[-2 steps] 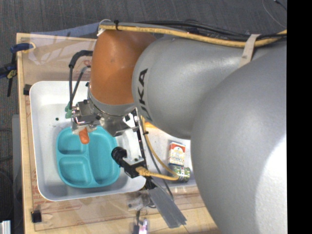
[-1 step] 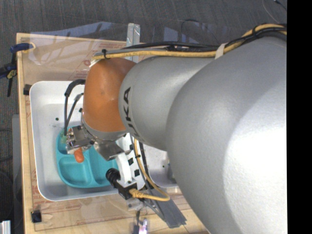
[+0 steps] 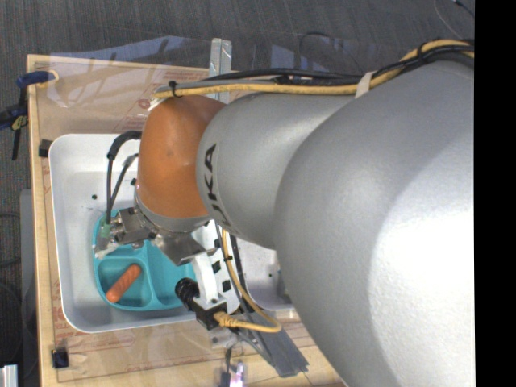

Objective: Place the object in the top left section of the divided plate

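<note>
camera view: orange sausage (image 3: pixel 123 282) in teal divided plate (image 3: pixel 158 290) inside white bin (image 3: pixel 68 216); end effector (image 3: pixel 121 228) state unclear

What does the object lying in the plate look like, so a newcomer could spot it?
Start at the white bin on the view's left. Inside it sits a teal divided plate, partly under the arm. In its lower-left section lies the orange sausage-shaped piece, the only orange thing on the teal.

Orange sausage (image 3: pixel 123 283) lies in teal divided plate (image 3: pixel 143 295), arm (image 3: pixel 322 200) overhead.
</note>
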`<state>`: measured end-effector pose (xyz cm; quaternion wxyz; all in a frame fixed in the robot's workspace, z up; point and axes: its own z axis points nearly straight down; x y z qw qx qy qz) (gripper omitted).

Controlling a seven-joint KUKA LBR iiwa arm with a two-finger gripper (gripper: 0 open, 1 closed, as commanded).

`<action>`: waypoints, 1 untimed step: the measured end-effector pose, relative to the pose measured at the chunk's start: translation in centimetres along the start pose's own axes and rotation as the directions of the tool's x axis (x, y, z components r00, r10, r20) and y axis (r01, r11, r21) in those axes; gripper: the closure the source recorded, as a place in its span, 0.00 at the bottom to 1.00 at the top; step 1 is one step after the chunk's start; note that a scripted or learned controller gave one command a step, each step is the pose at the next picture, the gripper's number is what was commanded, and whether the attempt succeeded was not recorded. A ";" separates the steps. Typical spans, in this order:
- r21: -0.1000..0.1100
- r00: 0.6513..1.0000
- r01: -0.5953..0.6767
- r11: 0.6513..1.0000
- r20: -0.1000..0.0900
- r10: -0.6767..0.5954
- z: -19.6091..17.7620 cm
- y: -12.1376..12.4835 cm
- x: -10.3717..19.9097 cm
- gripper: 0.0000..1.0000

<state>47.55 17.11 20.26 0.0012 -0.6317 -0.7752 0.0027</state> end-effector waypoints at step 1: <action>-0.003 0.998 0.057 0.998 0.000 -0.057 -5.5 5.4 2.0 0.00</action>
